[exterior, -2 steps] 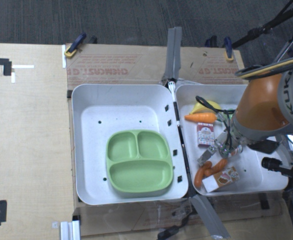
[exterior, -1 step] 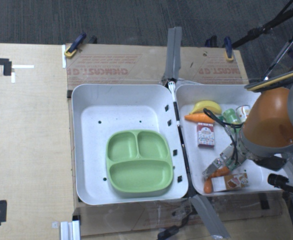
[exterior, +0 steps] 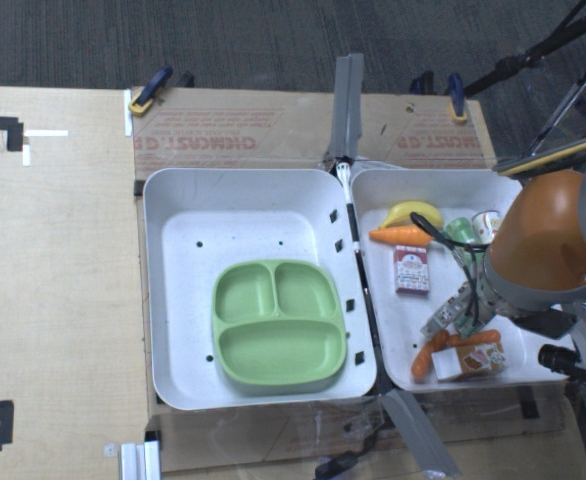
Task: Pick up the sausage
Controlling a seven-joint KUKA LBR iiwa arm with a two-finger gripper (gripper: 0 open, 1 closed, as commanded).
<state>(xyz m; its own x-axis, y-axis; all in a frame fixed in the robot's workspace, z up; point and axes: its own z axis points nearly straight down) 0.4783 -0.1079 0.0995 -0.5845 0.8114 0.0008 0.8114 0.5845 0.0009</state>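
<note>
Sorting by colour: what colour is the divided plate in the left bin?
Light green plate, seen in the camera view.

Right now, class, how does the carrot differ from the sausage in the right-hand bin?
The carrot lies near the bin's far side, beside the banana; the sausage lies at the near side, by the gripper. The carrot lies level across the view; the sausage slants. The carrot tapers; the sausage has rounded ends. Both are orange and elongated.

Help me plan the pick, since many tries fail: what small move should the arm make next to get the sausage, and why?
Probably a short shift toward the near-left corner of the right bin, then straight down. The gripper sits low over the sausage, which lies slanted at the bin's front beside a small packet. The gripper looks up and right of the sausage's middle, so centring first should help avoid the packet.
</note>
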